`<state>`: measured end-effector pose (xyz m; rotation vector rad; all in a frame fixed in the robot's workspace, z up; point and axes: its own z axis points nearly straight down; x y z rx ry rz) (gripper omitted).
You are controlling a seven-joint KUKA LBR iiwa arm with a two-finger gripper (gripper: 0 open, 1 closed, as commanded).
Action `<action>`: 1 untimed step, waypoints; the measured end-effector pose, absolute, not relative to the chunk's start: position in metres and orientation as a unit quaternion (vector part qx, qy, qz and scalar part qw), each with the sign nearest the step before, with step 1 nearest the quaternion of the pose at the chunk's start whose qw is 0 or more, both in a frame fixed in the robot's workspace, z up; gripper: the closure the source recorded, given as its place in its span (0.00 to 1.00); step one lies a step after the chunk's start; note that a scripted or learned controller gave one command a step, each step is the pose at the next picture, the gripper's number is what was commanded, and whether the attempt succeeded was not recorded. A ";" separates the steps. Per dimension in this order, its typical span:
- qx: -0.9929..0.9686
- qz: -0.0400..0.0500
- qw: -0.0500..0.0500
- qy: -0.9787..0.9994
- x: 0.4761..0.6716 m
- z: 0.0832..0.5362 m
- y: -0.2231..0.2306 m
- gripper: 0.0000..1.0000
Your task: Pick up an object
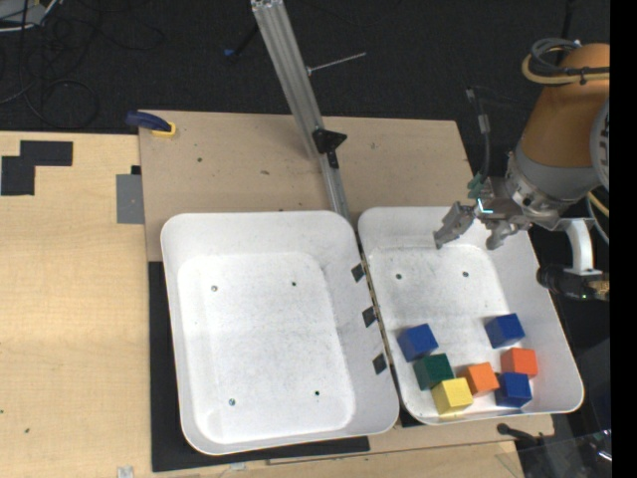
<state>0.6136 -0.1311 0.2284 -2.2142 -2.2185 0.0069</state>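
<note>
Three blue cubes (418,341), two orange, one green, one yellow; end effector (474,229) spread, empty

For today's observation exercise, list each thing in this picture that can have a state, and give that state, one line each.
tool: open, holding nothing, above the far end of the right bin
right bin: holds seven blocks at its near end
left bin: no blocks in it
yellow block: touching the green block
orange block: lying loose among the blocks
</note>
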 end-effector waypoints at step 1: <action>-0.706 0.001 0.001 -0.708 0.614 0.231 -0.132 0.00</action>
